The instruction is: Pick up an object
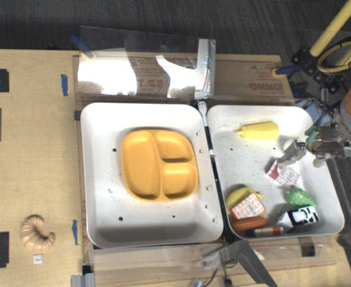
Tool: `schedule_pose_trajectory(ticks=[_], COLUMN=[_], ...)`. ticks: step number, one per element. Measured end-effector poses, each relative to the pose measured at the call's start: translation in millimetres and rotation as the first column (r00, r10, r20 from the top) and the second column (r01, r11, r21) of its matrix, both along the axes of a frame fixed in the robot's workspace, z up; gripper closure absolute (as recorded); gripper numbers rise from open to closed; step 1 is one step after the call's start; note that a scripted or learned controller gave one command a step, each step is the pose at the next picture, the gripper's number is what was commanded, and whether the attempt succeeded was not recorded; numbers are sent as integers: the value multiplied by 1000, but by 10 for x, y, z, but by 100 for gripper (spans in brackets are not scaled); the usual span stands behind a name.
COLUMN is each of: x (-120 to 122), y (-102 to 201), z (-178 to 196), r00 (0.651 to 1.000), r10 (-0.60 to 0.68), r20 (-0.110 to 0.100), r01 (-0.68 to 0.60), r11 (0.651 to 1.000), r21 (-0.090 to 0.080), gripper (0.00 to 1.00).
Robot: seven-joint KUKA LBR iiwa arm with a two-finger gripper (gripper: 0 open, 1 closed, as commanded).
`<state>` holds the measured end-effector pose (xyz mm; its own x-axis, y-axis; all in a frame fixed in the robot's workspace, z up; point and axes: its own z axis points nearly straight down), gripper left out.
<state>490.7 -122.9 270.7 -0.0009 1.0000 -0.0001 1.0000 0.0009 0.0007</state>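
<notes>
My gripper [290,153] hangs over the right bin [223,160], near its right side, with the arm coming in from the right edge. Its tip is just above a small red and white packet [283,174] that lies flat on the bin floor. I cannot make out whether it touches the packet. A yellow bottle [259,130] lies on its side at the back of this bin. A green crumpled item [299,196] and a black and white item [304,216] lie in front of the packet.
A red patterned box [247,206] over a yellow piece, a brown sausage shape [250,224] and a marker [272,231] crowd the right bin's front edge. The left bin [97,160] holds a yellow divided plate [159,163]. A tan curled toy [37,232] lies on the bench at left.
</notes>
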Motion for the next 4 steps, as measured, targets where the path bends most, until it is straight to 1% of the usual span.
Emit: schedule_pose_trajectory(ticks=[1,2,3,4], x=[260,576,301,328], y=[97,-764,-285,-128], z=[-1829,-1812,-1832,-1830], r00=[953,884,888,913], r10=[-302,-468,-459,-408], r20=[5,-13,3,5], r01=[302,468,459,408], r11=[953,884,888,913], r21=[3,21,3,0], gripper=[0,0,0,0])
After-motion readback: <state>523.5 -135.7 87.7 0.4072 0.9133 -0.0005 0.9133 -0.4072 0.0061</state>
